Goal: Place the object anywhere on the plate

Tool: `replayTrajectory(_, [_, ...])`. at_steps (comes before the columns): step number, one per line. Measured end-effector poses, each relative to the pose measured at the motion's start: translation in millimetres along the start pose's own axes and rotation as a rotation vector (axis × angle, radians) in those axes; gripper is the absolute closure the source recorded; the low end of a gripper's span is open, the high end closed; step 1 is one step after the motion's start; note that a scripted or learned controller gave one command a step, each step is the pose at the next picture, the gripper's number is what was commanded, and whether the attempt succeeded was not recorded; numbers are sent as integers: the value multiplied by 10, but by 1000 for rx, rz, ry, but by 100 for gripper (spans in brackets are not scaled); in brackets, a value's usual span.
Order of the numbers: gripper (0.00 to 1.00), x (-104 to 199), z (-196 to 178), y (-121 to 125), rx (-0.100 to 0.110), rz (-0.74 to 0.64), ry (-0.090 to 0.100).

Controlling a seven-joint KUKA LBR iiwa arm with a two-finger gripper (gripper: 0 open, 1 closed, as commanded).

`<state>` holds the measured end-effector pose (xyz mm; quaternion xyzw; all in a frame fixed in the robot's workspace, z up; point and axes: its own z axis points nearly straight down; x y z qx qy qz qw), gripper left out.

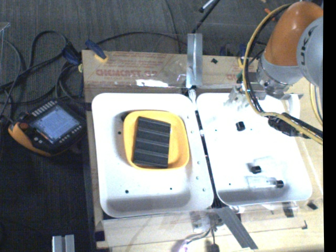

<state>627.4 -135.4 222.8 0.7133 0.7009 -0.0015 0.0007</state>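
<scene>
One dark ribbed block (153, 141) lying flat on the yellow plate (181, 152) in the left bin (107, 180).

Block sits near the plate's centre, its ridges running across its width, within the raised yellow rim. Right bin (294, 185) lies just beside, holding small dark bits and a clear piece. Gripper (242, 92) hangs over the right bin's far edge, well apart from the block; whether open or closed cannot be told. Teach pendant (48, 127) rests left of the bench.

Matt ridged dark block (152, 141), glossy yellow plate (181, 146)
</scene>
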Motion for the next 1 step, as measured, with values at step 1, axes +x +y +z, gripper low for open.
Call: replayTrajectory(1, [0,0,-2,1,0,0,0])
